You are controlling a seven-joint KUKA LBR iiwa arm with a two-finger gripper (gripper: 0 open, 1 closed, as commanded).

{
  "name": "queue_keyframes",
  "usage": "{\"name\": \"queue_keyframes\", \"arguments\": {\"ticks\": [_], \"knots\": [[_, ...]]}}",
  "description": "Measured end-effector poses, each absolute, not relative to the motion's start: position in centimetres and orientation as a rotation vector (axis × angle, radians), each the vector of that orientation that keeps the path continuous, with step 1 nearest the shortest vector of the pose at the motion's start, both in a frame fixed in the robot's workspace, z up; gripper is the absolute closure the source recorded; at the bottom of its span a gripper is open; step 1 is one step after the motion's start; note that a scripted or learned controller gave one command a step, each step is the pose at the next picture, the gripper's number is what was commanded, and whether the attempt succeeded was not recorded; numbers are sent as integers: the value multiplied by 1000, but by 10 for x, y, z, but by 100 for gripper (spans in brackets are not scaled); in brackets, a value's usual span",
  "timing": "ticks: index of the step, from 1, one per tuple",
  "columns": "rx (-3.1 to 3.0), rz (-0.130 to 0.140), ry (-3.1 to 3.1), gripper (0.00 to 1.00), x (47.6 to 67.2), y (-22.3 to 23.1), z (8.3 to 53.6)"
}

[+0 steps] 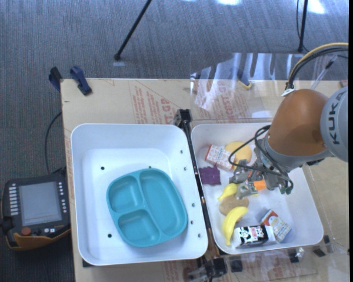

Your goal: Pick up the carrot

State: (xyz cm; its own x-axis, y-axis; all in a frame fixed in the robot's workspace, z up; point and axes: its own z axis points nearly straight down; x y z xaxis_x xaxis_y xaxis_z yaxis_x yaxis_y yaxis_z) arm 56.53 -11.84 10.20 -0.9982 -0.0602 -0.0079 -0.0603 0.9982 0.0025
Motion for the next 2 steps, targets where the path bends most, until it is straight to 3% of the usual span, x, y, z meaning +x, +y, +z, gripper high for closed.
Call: {"name": "queue_keyframes", "arguments": {"ticks": [1, 2], "knots": [[106, 1, 3135, 100, 522, -119, 173], [-223, 0, 3126, 100, 510, -94, 90]]}}
